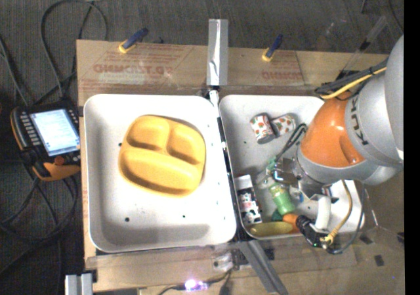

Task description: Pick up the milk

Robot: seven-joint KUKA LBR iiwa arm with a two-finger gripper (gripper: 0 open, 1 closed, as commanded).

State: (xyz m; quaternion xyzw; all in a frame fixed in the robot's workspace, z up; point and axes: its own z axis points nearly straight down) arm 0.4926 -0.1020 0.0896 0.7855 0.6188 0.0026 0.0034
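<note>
The milk [247, 200], a small white carton with black patches and a pale top, lies against the left wall of the right bin [239, 113], near its front corner. My gripper [283, 179] hangs over the front half of that bin, just right of the milk and above a green bottle [283, 201]. The grey and orange wrist [328, 139] covers most of the gripper from above. Nothing shows the milk being held; it rests on the bin floor.
A strawberry-patterned carton [265, 125] lies at the back of the right bin. A yellow banana-like piece [268, 228] and a small orange item [289, 219] sit at the front wall. The left bin [98, 175] holds a yellow divided tray [163, 154].
</note>
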